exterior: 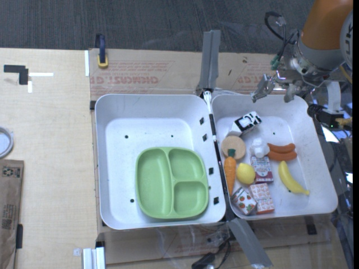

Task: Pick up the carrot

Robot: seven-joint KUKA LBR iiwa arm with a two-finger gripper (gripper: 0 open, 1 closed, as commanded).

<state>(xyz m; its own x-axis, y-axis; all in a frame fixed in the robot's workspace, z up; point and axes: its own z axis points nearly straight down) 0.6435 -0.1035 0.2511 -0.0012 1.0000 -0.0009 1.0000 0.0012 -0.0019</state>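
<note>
The gripper (276,89) hovers with its fingers spread and nothing between them above the far rim of the right bin (314,209), while the carrot (230,173) lies well below and left of it, against the bin's left wall, beside the lemon (245,173).
</note>
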